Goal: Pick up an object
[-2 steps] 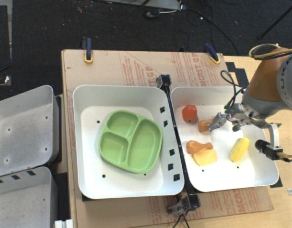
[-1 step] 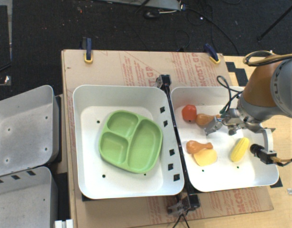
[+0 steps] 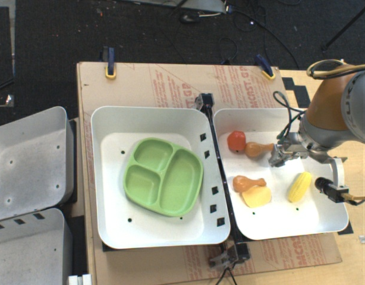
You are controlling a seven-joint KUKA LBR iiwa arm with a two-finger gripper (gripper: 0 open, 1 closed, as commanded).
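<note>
Overhead, camera view, looking down at a slant on the desk (image 3: 147, 79), a brown board with red print, clamped at its far edge.

Arm (image 3: 337, 108) enters from the right side, grey with the orange band bulging above the wrist. The wrist bends down and toward the left, over the far right part of the right bin (image 3: 325, 221). The jaws (image 3: 279, 155) sit low, just beside the right end of the brown drumstick-shaped toy (image 3: 257, 149), near touching it. Cannot tell whether the jaws are spread or pressed together; the tips are too small and dark to read. Nothing is visibly between them.

Right bin contents: red tomato-like toy (image 3: 236, 141) at the far left, touching the brown toy's left end. Nearer the camera, an orange drumstick toy (image 3: 248, 183) lies against a pale yellow piece (image 3: 257, 197). A yellow corn cob (image 3: 299, 186) lies tilted to their right, apart from them and below the wrist. A black cable fitting (image 3: 329, 189) hangs beside the corn.

Left bin (image 3: 108, 221): a green divided plate (image 3: 163, 176) with three compartments, lying flat, slightly turned.

Left of the desk: two white perforated trays (image 3: 28, 159), one overlapping the other.
</note>
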